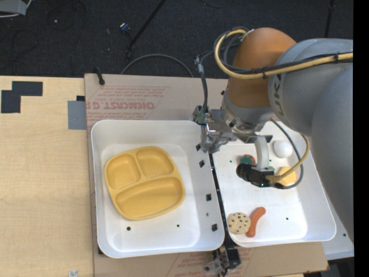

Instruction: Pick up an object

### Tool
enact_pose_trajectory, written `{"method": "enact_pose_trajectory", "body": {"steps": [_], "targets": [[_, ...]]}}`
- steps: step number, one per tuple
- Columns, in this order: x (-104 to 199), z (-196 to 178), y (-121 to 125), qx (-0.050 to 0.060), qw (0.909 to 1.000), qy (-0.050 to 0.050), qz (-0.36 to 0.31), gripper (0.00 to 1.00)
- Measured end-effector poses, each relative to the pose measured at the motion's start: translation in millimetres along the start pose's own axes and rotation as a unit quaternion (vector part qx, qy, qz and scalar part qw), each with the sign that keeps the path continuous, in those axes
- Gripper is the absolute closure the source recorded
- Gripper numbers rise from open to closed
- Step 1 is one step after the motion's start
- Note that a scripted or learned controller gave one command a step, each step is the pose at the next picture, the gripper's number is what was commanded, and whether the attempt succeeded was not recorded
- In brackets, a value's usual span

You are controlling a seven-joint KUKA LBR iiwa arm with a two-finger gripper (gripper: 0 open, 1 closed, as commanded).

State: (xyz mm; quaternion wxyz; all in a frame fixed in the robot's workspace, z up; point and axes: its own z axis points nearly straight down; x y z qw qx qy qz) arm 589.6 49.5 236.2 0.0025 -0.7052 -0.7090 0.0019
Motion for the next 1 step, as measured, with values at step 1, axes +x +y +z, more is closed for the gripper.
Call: {"method": "enact_pose_trajectory", "body": {"steps": [1], "targets": [[46.7,18.7,23.7,0.001,1.0,-0.001,0.0,1.0]]}}
